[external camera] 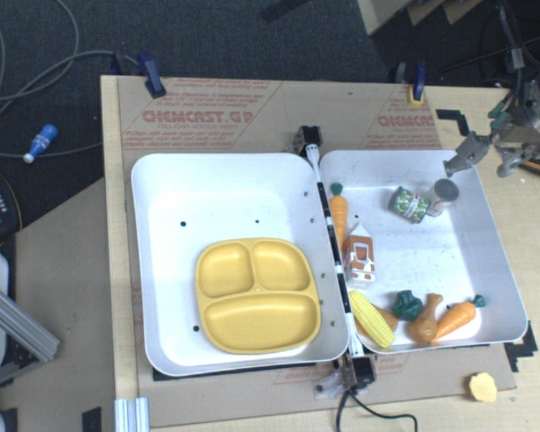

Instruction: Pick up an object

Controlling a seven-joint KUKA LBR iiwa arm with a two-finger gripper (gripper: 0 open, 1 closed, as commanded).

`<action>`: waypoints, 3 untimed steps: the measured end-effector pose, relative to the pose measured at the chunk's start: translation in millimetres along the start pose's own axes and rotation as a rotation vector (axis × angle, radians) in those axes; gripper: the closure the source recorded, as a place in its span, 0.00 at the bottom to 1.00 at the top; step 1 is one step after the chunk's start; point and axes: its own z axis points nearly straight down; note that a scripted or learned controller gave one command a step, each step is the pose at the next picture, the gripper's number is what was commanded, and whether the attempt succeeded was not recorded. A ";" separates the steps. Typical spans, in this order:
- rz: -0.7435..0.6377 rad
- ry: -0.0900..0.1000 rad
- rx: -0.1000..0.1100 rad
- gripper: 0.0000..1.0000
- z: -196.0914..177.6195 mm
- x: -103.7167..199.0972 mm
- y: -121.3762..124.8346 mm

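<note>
The right bin [486, 241] holds several toy foods. A small green-labelled can [409, 204] lies on its side near the back. A carrot [339, 212] and a white and orange carton [359, 255] rest along the left wall. Along the front lie a corn cob [371, 319], a green piece [408, 306], an orange-brown piece [426, 323] and a second carrot [456, 316]. My gripper [460, 158] hangs over the bin's back right corner, just right of and above the can, with nothing seen in it.
In the left bin [162, 205] a yellow divided plate [256, 293] sits toward the front. A yellow piece [482, 386] lies on the bench outside the right bin's front corner. Blue clamps [149, 73] grip the board's back edge. Cables and a blue bottle [41, 139] lie on the floor at left.
</note>
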 end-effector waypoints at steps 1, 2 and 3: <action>-0.004 0.002 0.003 0.00 84.8 30.7 48.5; -0.002 0.002 0.007 0.00 191.3 25.9 66.3; -0.003 0.001 0.002 0.00 191.8 70.2 70.0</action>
